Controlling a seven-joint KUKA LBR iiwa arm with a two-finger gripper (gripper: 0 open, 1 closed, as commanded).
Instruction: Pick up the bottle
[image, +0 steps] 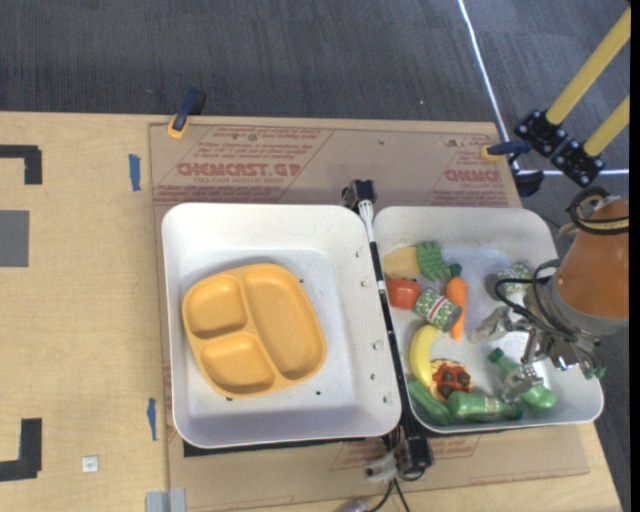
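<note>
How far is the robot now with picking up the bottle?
Done: the arm has reached into the right bin, and the gripper sits low among the toys. In hand: nothing I can confirm; the view does not show the grip. Left: the green bottle lies at the bin's near edge, beside the banana, not yet lifted.

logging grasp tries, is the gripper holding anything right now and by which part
It cannot be told. The gripper sits low in the right bin, near the green bottle, but no item is clearly gripped.
</note>
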